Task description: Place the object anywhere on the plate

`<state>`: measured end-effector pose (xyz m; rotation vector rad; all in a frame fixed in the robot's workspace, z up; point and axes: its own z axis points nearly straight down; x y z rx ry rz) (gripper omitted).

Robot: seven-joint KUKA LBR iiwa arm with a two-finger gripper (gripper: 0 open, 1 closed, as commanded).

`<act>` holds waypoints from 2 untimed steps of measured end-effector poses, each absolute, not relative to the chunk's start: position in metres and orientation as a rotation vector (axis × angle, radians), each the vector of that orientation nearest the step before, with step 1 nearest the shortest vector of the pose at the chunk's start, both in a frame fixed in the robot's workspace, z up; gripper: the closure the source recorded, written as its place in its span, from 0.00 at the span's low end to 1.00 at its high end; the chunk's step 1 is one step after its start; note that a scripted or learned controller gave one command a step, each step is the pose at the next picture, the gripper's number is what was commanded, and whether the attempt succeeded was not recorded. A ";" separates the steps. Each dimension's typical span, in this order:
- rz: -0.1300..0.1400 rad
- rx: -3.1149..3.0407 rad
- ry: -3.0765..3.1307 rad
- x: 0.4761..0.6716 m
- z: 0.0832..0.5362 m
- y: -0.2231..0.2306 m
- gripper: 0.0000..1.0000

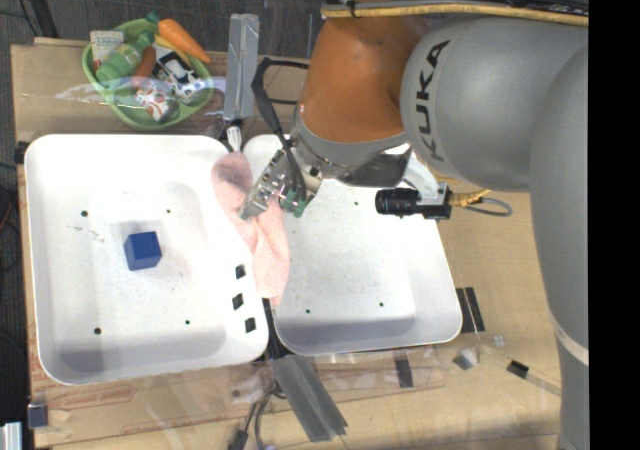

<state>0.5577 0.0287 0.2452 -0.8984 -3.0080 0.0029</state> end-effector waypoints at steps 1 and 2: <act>0.002 -0.275 -3.129 0.557 0.250 0.079 1.00; 0.001 0.013 -3.142 0.550 0.245 0.138 1.00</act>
